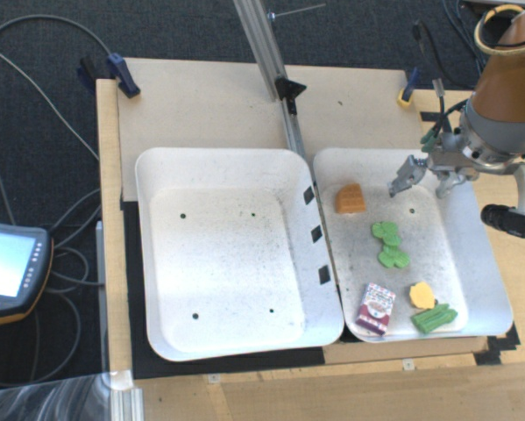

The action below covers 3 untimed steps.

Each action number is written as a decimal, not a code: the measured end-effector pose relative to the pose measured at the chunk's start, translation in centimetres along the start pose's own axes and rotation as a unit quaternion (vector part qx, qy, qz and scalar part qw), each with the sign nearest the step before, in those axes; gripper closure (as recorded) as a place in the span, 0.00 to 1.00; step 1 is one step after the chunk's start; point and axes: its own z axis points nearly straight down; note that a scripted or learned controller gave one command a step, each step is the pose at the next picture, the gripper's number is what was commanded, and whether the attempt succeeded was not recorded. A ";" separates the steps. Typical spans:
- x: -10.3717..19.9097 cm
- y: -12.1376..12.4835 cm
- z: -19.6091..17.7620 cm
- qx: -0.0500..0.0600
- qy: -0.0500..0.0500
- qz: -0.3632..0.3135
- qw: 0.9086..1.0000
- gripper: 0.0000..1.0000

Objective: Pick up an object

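Pendant: at the left edge of the view, off the bench; grey and orange casing, lit screen, cable running up and away.
Blue clamp: on the bench's far left corner.
Bench: pale board top, carrying two shallow white bins side by side.
Left bin: white, speckled floor with a few small dark dots.
Metal post: slanted rail coming down from the top of the view to the gap between the bins at their far end.
Right bin: white, holding all the loose objects.
Orange block: near the bin's far left side, lying free.
Green pieces: two linked green shapes at mid-floor, apart from the block.
Printed packet: pink and white, at the near rim, left of the yellow piece.
Yellow piece: near the front rim, touching the green bundle.
Green bundle: at the near rim, just right of the packet.
Gripper: over the far part of the right bin, to the right of the orange block and clear of it; fingers spread apart, nothing between them.
Arm: enters from the right, orange band above a grey wrist.
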 end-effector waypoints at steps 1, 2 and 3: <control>-0.1 -0.2 4.3 0.000 0.000 0.000 1.000 0.00; 0.6 0.3 9.0 0.000 0.000 -0.001 1.000 0.00; 0.6 0.5 7.6 -0.004 0.000 -0.001 1.000 1.00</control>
